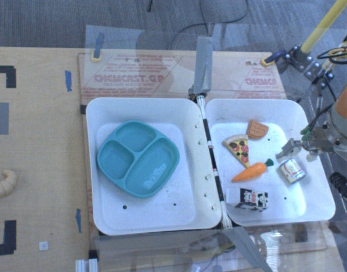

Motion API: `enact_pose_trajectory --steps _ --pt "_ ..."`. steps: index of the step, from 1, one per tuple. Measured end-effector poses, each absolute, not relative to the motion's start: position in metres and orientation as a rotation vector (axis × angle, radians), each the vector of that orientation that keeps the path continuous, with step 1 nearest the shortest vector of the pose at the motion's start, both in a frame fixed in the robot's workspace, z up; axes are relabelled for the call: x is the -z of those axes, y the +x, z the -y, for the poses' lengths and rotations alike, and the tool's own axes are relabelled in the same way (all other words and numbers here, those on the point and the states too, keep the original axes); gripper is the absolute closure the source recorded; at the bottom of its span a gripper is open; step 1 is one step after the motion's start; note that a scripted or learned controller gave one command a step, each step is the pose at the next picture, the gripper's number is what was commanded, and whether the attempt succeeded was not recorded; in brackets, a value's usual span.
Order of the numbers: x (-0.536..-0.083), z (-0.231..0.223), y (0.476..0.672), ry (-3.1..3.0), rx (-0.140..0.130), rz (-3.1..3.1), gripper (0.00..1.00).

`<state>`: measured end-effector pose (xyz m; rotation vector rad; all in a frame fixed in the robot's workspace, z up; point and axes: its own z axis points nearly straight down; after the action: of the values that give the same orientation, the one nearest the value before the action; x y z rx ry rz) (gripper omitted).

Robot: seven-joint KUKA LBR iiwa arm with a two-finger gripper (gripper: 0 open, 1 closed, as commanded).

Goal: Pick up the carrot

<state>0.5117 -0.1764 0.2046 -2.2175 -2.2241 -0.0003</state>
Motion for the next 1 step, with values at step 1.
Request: enact_pose_trajectory --steps 1 --pt "-0.0981 0.1597 0.5316 -2.167 0.002 2.278 0.00"
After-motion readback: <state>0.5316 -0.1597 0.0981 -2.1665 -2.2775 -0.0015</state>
